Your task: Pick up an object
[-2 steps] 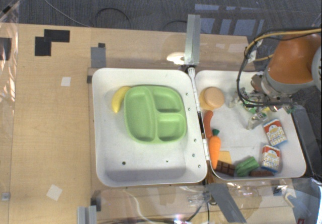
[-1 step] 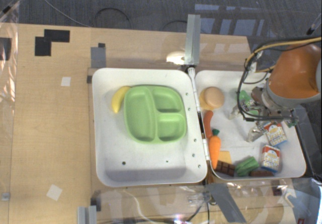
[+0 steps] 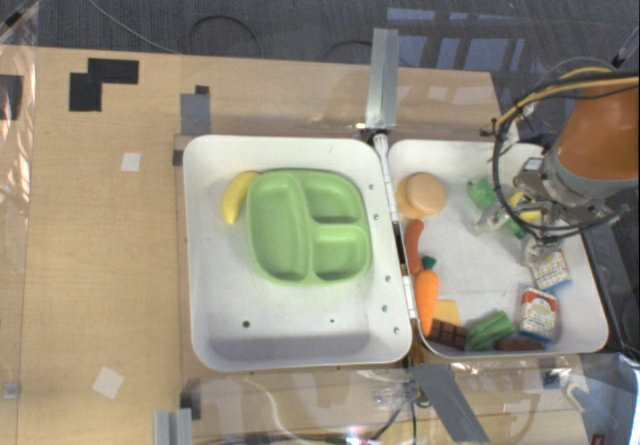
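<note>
Grey carpet lay behind a pale wooden bench (image 3: 100, 263) that carried two shallow white bins side by side. On the right the arm (image 3: 598, 138), its orange band uppermost, hung low over the right bin (image 3: 470, 263), and the gripper (image 3: 500, 213) reached down toward that bin's upper middle. Whether the fingers stood wide or narrow could not be told, since cables and the wrist covered them. A small green item (image 3: 481, 193) lay just beside the gripper, toward the back wall; whether it was touched could not be made out. A round tan bun (image 3: 423, 195) sat near, off toward the divider between the bins. An orange carrot (image 3: 426, 298) and a dark chocolate piece (image 3: 447, 335) lay farther off toward the front wall, with a green vegetable (image 3: 490, 329) beside them. Two small cartons (image 3: 540, 298) sat under the arm's side of the gripper, near the front. Well apart, across the divider, the left bin (image 3: 210, 323) held a green divided plate (image 3: 306, 226) with a yellow banana (image 3: 236, 195) touching its far edge. By my judgement nothing had been lifted yet: every object rested on a bin floor, so closing on one and raising it remained to be done.
</note>
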`<state>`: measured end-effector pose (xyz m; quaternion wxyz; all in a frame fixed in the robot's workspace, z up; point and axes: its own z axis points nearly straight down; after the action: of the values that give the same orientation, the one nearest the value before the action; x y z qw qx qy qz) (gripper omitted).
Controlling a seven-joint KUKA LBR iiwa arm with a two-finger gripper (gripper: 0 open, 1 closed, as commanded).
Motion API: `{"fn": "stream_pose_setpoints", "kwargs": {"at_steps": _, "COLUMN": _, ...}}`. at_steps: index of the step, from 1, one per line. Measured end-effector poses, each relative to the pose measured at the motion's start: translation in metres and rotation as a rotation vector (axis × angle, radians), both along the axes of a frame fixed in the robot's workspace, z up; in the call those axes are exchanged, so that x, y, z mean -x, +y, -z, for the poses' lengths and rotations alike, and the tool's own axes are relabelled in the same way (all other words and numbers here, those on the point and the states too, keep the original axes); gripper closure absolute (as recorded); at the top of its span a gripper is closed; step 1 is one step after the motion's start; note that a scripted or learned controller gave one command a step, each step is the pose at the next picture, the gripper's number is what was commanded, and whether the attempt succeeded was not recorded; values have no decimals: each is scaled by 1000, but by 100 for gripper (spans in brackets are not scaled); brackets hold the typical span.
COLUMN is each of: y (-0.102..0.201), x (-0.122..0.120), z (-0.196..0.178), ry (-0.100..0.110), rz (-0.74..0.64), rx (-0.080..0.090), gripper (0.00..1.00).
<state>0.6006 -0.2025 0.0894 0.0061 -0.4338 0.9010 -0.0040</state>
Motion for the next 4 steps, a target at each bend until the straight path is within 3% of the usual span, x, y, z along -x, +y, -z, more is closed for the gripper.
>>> {"fn": "stream_pose_setpoints", "kwargs": {"at_steps": 1, "y": 46, "x": -17, "z": 0, "ry": 0, "rz": -56, "rx": -3, "gripper": 0}}
{"fn": "stream_pose_setpoints", "kwargs": {"at_steps": 2, "y": 38, "x": 15, "z": -1, "ry": -1, "rz": -19, "rx": -2, "gripper": 0}}
{"fn": "stream_pose_setpoints", "kwargs": {"at_steps": 3, "y": 106, "x": 39, "z": -2, "ry": -4, "rz": 84, "rx": -4, "gripper": 0}}
{"fn": "stream_pose_setpoints", "kwargs": {"at_steps": 4, "y": 16, "x": 18, "z": -1, "ry": -3, "rz": 9, "rx": 2, "gripper": 0}}
